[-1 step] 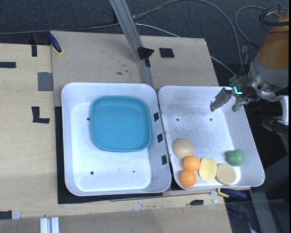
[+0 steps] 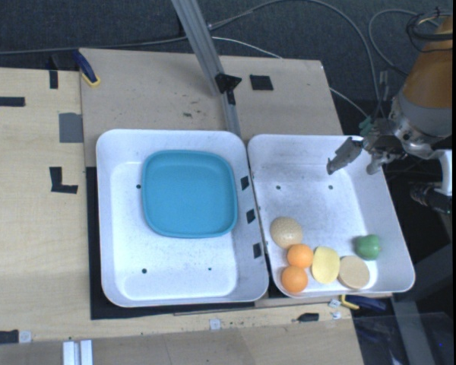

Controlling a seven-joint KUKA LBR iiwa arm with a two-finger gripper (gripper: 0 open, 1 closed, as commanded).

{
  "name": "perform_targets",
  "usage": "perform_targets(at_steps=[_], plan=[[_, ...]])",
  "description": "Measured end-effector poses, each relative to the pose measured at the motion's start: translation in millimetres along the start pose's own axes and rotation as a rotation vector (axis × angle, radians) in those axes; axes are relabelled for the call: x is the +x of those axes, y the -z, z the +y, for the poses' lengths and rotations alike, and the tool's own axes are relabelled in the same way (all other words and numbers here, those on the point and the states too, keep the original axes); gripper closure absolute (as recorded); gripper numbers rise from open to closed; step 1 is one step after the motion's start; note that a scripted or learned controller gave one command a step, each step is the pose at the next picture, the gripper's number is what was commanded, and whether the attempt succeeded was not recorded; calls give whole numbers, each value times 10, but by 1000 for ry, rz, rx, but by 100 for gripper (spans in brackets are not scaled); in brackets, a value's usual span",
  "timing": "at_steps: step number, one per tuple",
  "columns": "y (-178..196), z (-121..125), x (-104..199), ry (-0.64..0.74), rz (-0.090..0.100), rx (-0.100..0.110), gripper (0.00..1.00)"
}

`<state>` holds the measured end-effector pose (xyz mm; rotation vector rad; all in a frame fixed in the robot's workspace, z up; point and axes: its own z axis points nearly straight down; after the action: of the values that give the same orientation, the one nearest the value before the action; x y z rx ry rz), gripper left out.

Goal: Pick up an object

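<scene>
I had the bench (image 2: pixel 159 90) under the fixed camera, its pale wood top marked with dark tape patches and crossed at the far side by a grey metal strut (image 2: pixel 205 48) that slanted down to the gap between the bins. The left bin (image 2: pixel 114 204) sat beside the right bin (image 2: pixel 380 211), their inner rims touching. In the left bin lay a blue square plate (image 2: pixel 188 193), flat and roughly central, a little toward the far side. The arm (image 2: pixel 433 82) came in from the right, its orange band above the grey wrist, and it stood over the far right corner of the right bin. The gripper (image 2: pixel 355 157) hung at that corner with its two dark fingers spread apart and nothing between them. The objects I could pick from were all clustered in the near part of the right bin, well apart from the gripper. A beige ball (image 2: pixel 286 230) lay farthest left and farther back than the others, with an orange ball (image 2: pixel 299 255) just beside it on the near side and a second orange ball (image 2: pixel 293 279) touching that one, nearest to me. To the right of those sat a yellow lemon-like piece (image 2: pixel 326 265), then a tan rounded piece (image 2: pixel 354 271) against the near rim. A small green ball (image 2: pixel 368 245) lay just behind the tan one, near the right wall.
</scene>
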<state>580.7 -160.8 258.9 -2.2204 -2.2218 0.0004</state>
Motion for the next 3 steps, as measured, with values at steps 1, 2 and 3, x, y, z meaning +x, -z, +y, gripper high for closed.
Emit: perform_targets(at_steps=[1, 2, 3], plan=[[-517, -95, -48, -1, 0, 4, 0], [-1139, -67, -9, 0, 1, 6, 0], [-1669, -82, -2, 0, 1, 5, 0]])
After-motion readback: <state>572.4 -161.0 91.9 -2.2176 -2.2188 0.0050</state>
